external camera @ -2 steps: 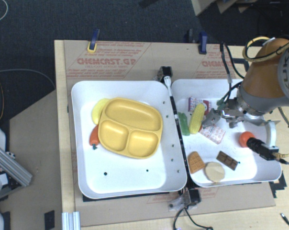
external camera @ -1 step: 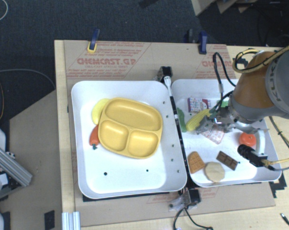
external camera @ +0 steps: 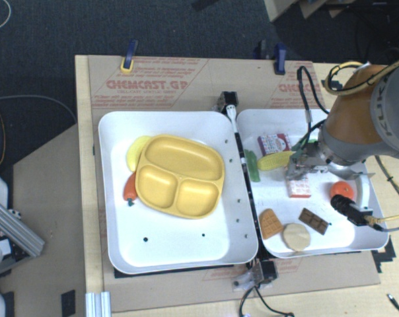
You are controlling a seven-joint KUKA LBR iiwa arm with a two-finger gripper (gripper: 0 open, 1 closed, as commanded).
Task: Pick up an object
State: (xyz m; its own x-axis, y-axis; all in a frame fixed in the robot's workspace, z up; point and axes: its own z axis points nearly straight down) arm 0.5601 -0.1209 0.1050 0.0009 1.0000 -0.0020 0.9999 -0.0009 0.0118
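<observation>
My gripper [external camera: 296, 169] hangs low over the middle of the right bin [external camera: 368, 242], reaching in from the right. It sits just above a small pink and white box [external camera: 300, 189] and right beside a yellow corn-like piece [external camera: 272, 162]. A green piece [external camera: 252, 166] lies to the left of those, by the bin's left wall. A pink and white packet [external camera: 273, 141] lies behind them. An orange fruit [external camera: 342, 190] rests to the right of the box, under the arm.
At the right bin's front lie a tan cookie [external camera: 270, 222], a round beige disc [external camera: 296, 236] and a brown bar [external camera: 314, 220]. The left bin [external camera: 160, 246] holds a yellow divided plate [external camera: 180, 176], a yellow piece [external camera: 136, 150] and an orange-red carrot [external camera: 130, 189].
</observation>
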